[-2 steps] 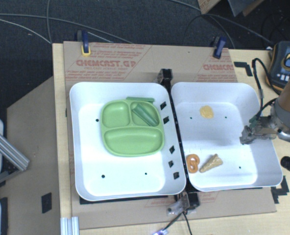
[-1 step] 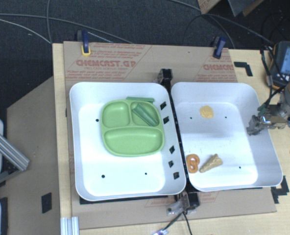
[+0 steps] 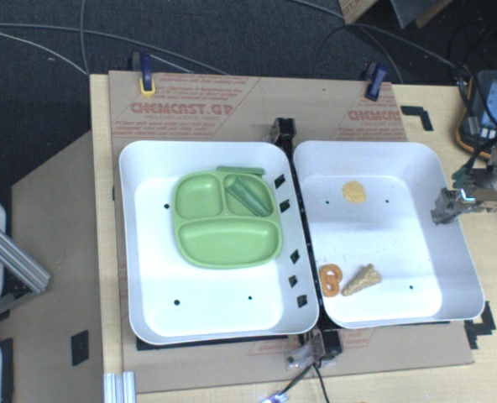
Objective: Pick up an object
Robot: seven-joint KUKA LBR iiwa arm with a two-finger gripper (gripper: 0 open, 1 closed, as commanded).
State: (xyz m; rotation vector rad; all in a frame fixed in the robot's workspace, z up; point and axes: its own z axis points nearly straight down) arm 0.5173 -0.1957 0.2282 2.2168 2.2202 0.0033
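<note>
from your camera, the left bin (image 3: 148, 250) held a green tray (image 3: 227, 223) with a green bean pod (image 3: 248, 195) in its upper right compartment. in the right bin (image 3: 450, 259), a yellow chip (image 3: 354, 193) lay near the back, a pretzel (image 3: 330, 280) and a cone (image 3: 360, 280) side by side near the front. the gripper (image 3: 450, 204) hung over that bin's right rim, well apart from all three; you could not tell how its jaws stood.
</note>
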